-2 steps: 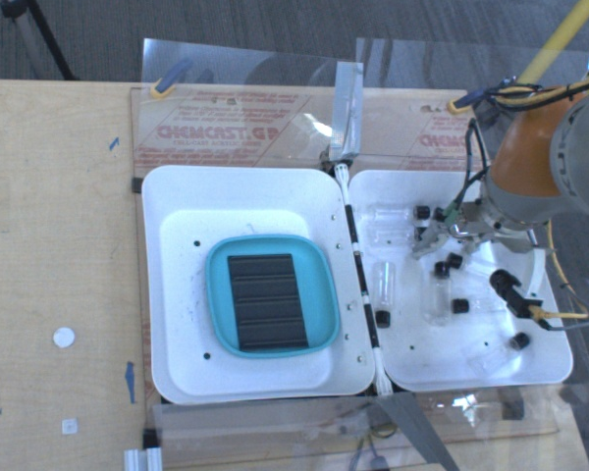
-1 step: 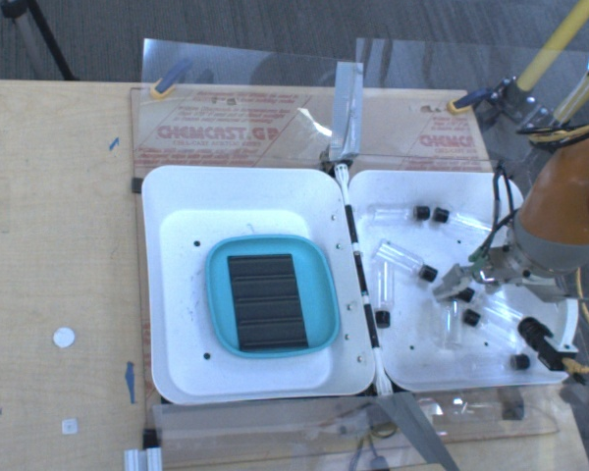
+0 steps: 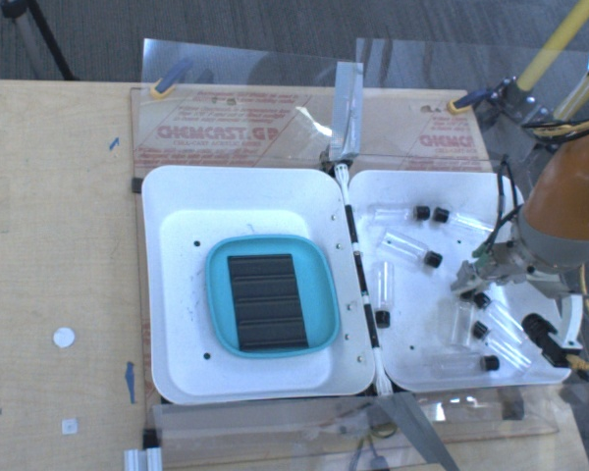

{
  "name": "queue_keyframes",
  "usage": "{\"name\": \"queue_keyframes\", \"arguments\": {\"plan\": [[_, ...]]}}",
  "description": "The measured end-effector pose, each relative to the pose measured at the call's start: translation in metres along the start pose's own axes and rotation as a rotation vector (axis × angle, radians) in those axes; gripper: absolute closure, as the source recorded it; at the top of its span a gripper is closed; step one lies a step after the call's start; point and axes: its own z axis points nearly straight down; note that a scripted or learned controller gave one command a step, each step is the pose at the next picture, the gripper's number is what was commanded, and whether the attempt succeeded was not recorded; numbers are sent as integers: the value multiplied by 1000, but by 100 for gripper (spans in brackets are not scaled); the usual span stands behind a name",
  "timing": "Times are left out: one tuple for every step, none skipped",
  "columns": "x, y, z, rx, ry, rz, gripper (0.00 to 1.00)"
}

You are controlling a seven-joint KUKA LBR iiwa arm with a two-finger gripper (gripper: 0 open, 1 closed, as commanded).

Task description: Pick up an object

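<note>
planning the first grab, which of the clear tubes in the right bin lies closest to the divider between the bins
The clear tube lying lengthwise right beside the divider, its black cap toward the camera. The other tubes lie farther right, nearer the gripper.

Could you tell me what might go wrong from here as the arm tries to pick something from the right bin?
1. The clear tubes with black caps are see-through and lie scattered in the right bin, so a grasp could easily miss or slip off one.
2. The gripper sits low among several tubes near the bin's right side; closing there might nudge neighbours or catch two at once.
3. The left bin holds a blue tray, well away from the gripper.
</note>
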Motion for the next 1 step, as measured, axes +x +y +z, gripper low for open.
{"name": "queue_keyframes", "arguments": {"plan": [[43,47,-98,3,-1,108,100]]}}
